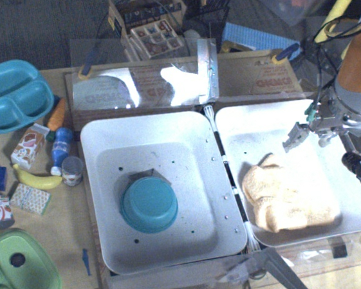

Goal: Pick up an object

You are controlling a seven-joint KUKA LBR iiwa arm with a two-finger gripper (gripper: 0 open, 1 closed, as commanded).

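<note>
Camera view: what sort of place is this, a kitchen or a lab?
Likely a robotics lab bench, not a kitchen: two white bins side by side, an arm reaching in, and toy food such as a banana alongside.

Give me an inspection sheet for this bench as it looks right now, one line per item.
Surface: two white bins side by side on a wooden bench.
Job's things: teal bowl upside down in the left-hand bin; beige towel crumpled in the right-hand bin.
Clutter: banana, can, blue tray, green tray left of the bins.
Grippers: gripper above the right-hand bin, beyond the towel, holding nothing.
Cables: dark cables by the arm.
Surroundings: boxes behind the bench.
</note>
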